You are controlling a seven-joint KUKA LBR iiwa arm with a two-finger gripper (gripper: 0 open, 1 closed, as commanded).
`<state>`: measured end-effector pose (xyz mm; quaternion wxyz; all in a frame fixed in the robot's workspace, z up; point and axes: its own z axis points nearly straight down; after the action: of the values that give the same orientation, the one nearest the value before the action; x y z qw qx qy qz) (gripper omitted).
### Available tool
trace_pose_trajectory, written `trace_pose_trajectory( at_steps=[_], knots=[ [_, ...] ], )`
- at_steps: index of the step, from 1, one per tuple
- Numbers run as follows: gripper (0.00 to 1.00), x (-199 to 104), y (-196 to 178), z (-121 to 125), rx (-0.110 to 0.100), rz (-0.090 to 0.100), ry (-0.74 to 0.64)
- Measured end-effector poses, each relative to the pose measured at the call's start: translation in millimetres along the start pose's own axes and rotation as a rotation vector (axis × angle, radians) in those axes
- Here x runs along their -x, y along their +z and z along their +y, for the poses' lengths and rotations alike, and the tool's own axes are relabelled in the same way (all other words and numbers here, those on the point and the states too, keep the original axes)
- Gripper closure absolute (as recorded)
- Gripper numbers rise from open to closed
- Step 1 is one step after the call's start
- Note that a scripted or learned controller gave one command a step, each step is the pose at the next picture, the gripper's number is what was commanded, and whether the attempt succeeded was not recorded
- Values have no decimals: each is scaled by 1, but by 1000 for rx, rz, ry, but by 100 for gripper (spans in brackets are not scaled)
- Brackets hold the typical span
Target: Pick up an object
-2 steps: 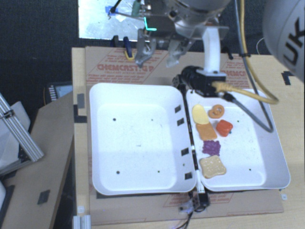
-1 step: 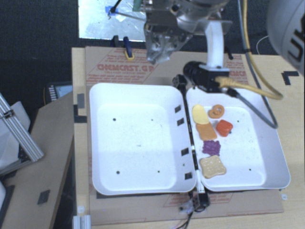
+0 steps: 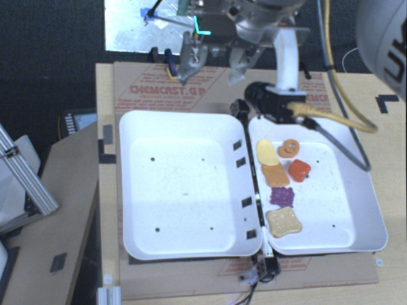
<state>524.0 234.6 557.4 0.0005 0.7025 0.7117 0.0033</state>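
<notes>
My gripper (image 3: 213,67) hangs high above the bench's far edge, behind the two bins, with its two fingers (image 3: 189,61) spread apart and nothing between them. The right bin (image 3: 356,202) holds several small food pieces along its left side: a yellow chip (image 3: 266,152), an orange pretzel (image 3: 289,148), a red pepper (image 3: 299,169), an orange slab (image 3: 276,175), a purple grape bunch (image 3: 282,197) and a slice of toast (image 3: 283,222). All of them lie well in front of and below the gripper.
The left bin (image 3: 127,189) sits beside the right one, joined by a black hinge strip (image 3: 249,176). A yellow cable (image 3: 337,116) trails over the right bin's far rim. Cardboard (image 3: 159,91) lies under both bins.
</notes>
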Motion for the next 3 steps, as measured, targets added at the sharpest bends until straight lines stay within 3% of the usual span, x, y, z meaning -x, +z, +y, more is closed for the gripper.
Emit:
trace_pose_trajectory(
  at_steps=[1,2,3],
  knots=[
    [100,0,-12,0,3,2,-3],
    [0,0,-11,0,2,1,-4],
    [100,-1,-23,0,4,3,-7]
  ],
)
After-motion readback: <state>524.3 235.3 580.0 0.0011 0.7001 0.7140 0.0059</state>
